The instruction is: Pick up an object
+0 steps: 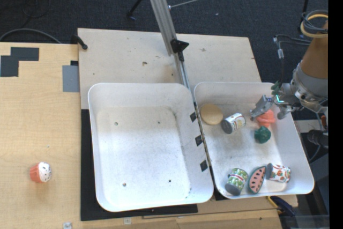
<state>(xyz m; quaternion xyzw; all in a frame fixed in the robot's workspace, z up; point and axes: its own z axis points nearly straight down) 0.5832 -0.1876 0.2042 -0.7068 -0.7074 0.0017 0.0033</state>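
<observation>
Gripper [263, 108] is seen above the orange object [267, 118] in right bin [300, 153]; finger state cannot be told.

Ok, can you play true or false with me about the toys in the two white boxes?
1. The tan round thing lies in the right bin. True.
2. The small can lies in the left bin. False: it lies in the right bin, beside the tan round thing.
3. The watermelon slice is near the right bin's front edge. True.
4. The green thing sits on the wooden table. False: it is in the right bin, under the gripper.
5. A small orange and white toy sits on the wooden table. True.
</observation>
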